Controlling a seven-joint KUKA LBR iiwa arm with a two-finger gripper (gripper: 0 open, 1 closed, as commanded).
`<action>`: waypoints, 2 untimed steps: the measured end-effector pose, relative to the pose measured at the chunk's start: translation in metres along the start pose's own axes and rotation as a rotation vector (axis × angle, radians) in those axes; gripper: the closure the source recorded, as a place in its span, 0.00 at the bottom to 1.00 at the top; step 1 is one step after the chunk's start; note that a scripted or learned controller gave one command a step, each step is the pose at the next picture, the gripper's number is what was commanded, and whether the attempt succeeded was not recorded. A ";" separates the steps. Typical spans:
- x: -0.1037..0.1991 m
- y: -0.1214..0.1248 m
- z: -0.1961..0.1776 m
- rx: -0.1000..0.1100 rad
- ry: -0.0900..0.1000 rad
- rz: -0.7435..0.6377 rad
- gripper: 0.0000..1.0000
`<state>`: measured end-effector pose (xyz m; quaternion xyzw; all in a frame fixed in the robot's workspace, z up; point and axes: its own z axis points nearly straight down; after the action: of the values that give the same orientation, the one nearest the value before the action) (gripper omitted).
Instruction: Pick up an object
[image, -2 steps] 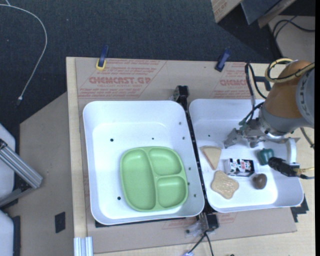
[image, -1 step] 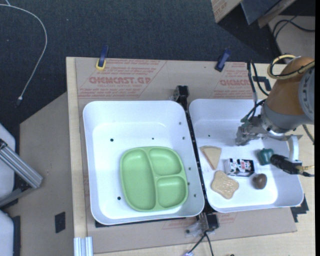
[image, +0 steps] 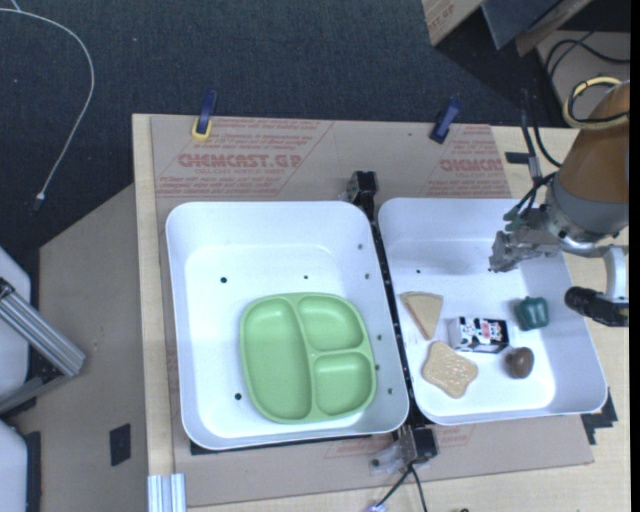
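Observation:
In the right bin (image: 470, 230) lie a pale wedge of cheese (image: 423, 310), a slice of toast (image: 449, 369), a small black-and-white carton (image: 481, 334), a teal object (image: 532, 312) and a brown ball (image: 518, 362). My gripper (image: 507, 250) hangs over the bin's back right part, above and behind the teal object and apart from every item. Nothing shows in its grasp.
The left bin (image: 200, 250) holds a green divided plate (image: 305, 355). A black clamp (image: 363, 186) sits where the two bins meet at the back. The arm's orange band (image: 600, 150) and grey wrist cover the right bin's far right corner.

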<state>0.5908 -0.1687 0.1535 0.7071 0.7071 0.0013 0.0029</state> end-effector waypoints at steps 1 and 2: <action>-0.007 0.001 -0.062 -0.001 -0.001 0.000 1.00; -0.011 -0.001 -0.106 -0.001 -0.001 -0.001 1.00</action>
<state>0.5894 -0.1796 0.2595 0.7068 0.7074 0.0014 0.0035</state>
